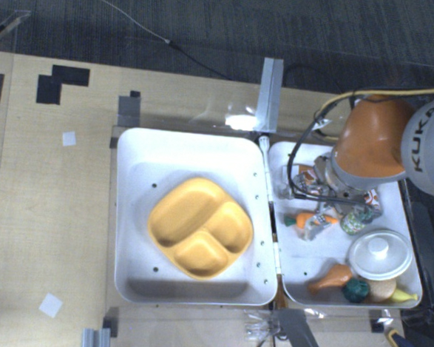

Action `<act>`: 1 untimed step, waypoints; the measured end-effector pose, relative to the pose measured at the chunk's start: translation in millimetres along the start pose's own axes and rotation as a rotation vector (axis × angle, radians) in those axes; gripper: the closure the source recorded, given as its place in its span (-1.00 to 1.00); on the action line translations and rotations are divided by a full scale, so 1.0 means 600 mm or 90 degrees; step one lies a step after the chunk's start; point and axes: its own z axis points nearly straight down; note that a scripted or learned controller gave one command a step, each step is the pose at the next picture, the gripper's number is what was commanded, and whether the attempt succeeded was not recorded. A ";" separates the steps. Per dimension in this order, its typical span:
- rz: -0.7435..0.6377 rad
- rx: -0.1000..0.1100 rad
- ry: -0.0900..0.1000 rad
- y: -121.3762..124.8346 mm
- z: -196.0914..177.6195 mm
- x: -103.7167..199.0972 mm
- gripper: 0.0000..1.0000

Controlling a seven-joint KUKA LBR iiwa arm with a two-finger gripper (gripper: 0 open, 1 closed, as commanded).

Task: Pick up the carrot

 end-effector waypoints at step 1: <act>0.169 -0.001 0.001 -0.023 -0.005 -0.040 -1.00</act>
